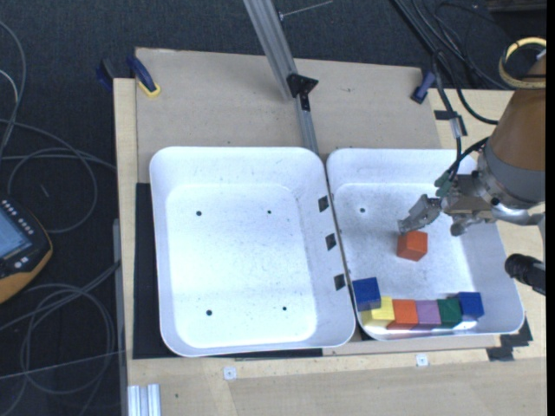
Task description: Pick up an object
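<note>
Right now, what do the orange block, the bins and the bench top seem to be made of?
Orange block: probably painted wood or plastic; flat matte faces, crisp edges. Right bin and left bin: likely moulded plastic; smooth white, rounded corners, speckled with scuffs. Bench top: seemingly plywood or fibreboard; pale tan, dull.

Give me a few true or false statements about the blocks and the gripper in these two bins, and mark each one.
1. The orange block lies in the right bin. True.
2. The gripper is over the left bin. False: it is over the right bin, just above the orange block.
3. A row of blocks lies along the right bin's near edge, with a purple block in it. True.
4. The orange block touches that row. False: it lies apart, nearer the bin's middle.
5. The green block sits next to a blue block. True.
</note>
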